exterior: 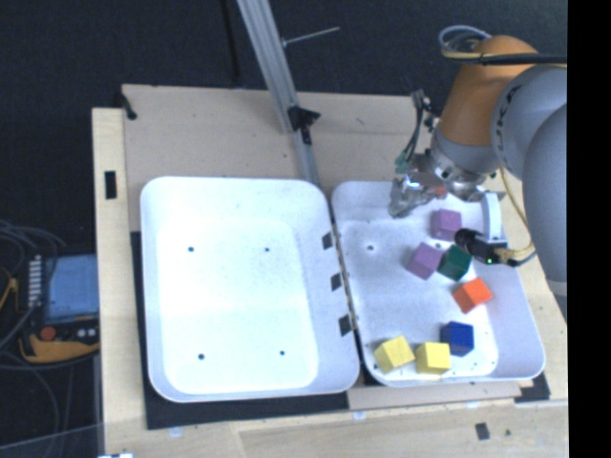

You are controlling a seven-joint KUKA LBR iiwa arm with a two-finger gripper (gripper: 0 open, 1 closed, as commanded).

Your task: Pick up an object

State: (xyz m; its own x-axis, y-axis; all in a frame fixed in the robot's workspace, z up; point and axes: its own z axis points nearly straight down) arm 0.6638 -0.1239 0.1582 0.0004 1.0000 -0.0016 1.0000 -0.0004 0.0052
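The right bin point(382, 284) holds several small blocks: two purple ones point(445, 223) point(425, 260), a dark green one point(454, 262), an orange one point(472, 295), a blue one point(458, 337) and two yellow ones point(393, 354) point(432, 357). My gripper point(407, 198) hangs over the bin's far edge, left of the upper purple block and apart from it. Nothing shows between its fingers.
The left bin point(239, 284) lies beside the right one. A grey metal post point(272, 60) slants up from between the bins' far corners. A blue device point(72, 289) and cables sit off the bench at the left.
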